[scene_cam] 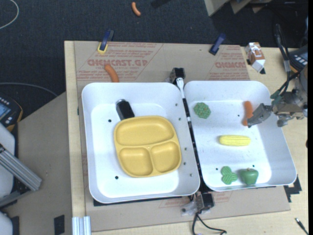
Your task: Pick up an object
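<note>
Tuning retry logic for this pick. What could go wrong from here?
1. The gripper sits beside the small orange carrot-shaped toy near the right white bin's far wall; the carrot may be pushed aside.
2. The yellow plastic corn cob looks round and could roll.

Glossy, smooth white plastic bins (98, 106). Yellow divided tray (146, 145) of smooth plastic, slight sheen. Matt brown cardboard sheet (146, 58) underneath, printed in red.
</note>
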Motion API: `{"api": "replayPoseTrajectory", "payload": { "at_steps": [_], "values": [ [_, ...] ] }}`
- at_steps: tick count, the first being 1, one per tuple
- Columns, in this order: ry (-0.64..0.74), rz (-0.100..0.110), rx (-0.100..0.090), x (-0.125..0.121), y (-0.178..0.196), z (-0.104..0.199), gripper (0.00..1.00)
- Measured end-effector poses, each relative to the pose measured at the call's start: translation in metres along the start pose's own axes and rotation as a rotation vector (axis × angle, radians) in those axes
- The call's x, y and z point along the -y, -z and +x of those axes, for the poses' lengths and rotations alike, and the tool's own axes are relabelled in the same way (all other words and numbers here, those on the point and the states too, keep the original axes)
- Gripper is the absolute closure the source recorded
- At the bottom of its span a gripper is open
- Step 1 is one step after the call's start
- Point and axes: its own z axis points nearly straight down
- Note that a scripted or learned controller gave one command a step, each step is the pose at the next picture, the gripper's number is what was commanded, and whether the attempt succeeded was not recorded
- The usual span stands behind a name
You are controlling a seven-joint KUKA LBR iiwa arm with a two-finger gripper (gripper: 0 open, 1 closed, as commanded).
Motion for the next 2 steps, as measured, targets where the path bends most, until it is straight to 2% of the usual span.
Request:
{"api": "replayPoseTrajectory", "payload": {
  "at_steps": [1,2],
  "values": [
    [0.002,-0.01,0.002,-0.002,0.005,0.0,0.0],
    [0.002,-0.002,0.0,-0.008,-0.057,0.0,0.0]
  ]
}}
